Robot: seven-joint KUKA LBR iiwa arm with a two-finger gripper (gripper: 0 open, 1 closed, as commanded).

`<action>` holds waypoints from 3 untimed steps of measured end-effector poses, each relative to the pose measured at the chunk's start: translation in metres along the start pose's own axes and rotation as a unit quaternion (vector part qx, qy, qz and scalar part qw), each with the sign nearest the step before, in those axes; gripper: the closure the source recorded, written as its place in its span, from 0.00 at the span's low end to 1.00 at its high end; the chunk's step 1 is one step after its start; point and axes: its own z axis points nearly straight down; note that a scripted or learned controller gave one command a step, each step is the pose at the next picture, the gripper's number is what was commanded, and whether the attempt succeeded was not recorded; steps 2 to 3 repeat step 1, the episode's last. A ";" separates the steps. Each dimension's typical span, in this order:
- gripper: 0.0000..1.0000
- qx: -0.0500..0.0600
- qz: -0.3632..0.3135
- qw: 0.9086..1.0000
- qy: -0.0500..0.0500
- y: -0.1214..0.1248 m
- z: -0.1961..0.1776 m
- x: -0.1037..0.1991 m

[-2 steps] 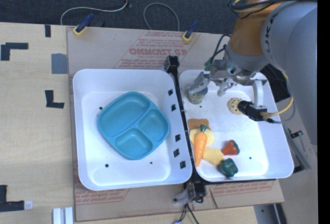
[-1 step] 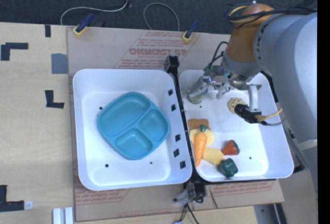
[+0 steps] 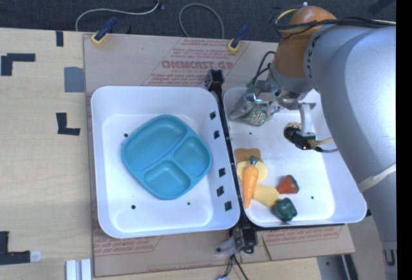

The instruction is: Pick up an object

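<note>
- We see the gripper low in the right bin, closed around a small green can near the back wall.
- A carrot, a red pepper and a green pepper lie near the front.
- The left bin holds a blue plate.
- Both bins sit on brown cardboard.

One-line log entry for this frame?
arm: over right bin | pincer: at can, back corner | carrot: untouched | left bin: blue tray
</note>
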 end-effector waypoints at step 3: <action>1.00 -0.002 0.001 1.000 0.001 0.000 -0.011 0.001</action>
